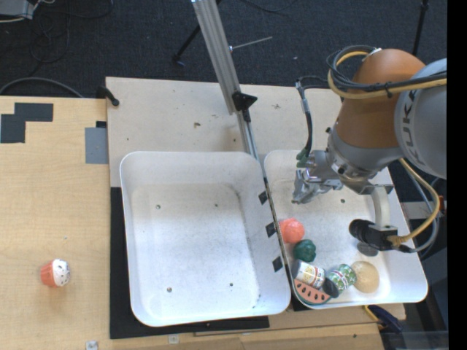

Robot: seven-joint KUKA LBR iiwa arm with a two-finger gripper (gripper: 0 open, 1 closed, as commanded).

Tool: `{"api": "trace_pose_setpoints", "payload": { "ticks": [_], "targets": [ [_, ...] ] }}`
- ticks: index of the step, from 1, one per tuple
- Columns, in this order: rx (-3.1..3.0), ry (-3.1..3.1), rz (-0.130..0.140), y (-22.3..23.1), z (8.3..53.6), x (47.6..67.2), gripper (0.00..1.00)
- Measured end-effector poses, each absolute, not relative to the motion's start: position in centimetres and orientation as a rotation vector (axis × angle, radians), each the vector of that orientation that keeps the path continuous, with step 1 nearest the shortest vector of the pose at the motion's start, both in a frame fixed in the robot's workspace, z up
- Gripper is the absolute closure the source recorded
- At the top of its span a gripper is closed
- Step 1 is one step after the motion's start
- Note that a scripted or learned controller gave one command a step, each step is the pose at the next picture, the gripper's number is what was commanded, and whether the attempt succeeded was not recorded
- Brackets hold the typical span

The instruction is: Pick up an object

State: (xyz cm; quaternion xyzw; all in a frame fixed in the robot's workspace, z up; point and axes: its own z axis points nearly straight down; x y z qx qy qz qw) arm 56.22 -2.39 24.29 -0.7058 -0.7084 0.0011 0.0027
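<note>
White plastic for both bins, side by side on a pale bench. From the camera view above:

Left bin seen with a speckled floor. Right bin seen holding a cluster of small things, all crowded into its near corner against the wall shared with the left bin. Nearest the gripper, an orange-red ball; just beside it, towards the camera, a dark green lump. Closer still to the near rim, a small labelled jar lying on its side, a watermelon-slice toy tucked under it against the rim, a green can and a tan round piece, these last ones touching or nearly so.

Reaching in from the right, grey arm with its orange band. Gripper hanging over the far half of the right bin, above bare floor, apart from the ball and the rest of the cluster. Released or clenched: cannot tell from here. Nothing seen in its grasp.

Off on the wooden table at far left, a small red-and-white object, well apart from both bins. Slanting across the bench from the top, a metal rail.
</note>
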Motion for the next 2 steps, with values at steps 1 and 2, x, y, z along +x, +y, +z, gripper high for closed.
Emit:
{"api": "trace_pose_setpoints", "payload": {
  "ticks": [1, 2],
  "targets": [
    [-2.215, -2.223, 0.001, 2.2, 24.6, 56.8, 1.0],
    [-2.214, -2.222, 0.004, 7.1, 24.1, 55.9, 1.0]
  ]
}}
